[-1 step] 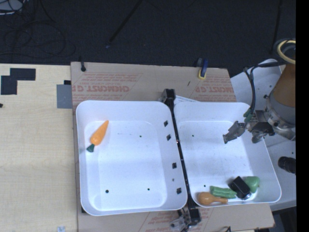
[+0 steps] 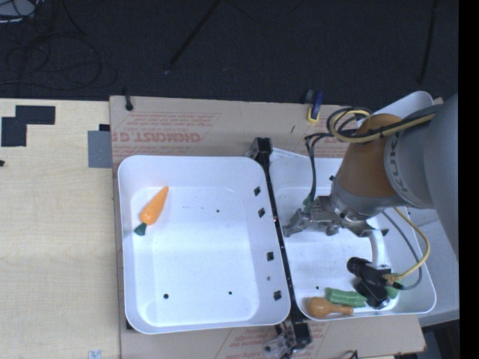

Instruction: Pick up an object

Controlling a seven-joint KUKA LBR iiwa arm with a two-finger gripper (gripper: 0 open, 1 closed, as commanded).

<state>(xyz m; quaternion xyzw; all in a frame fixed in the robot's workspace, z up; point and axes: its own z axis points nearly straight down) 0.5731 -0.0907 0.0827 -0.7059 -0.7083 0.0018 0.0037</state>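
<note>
Camera view: the end effector (image 2: pixel 299 223) hovers mid-frame over the right bin (image 2: pixel 419 305); whether it is spread cannot be told. A clean pick likely means descending squarely over the green object (image 2: pixel 344 297) at lower right.

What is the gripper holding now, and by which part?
It cannot be told. The two-finger gripper sits low in the right white bin, and nothing is seen between its fingers.
</note>
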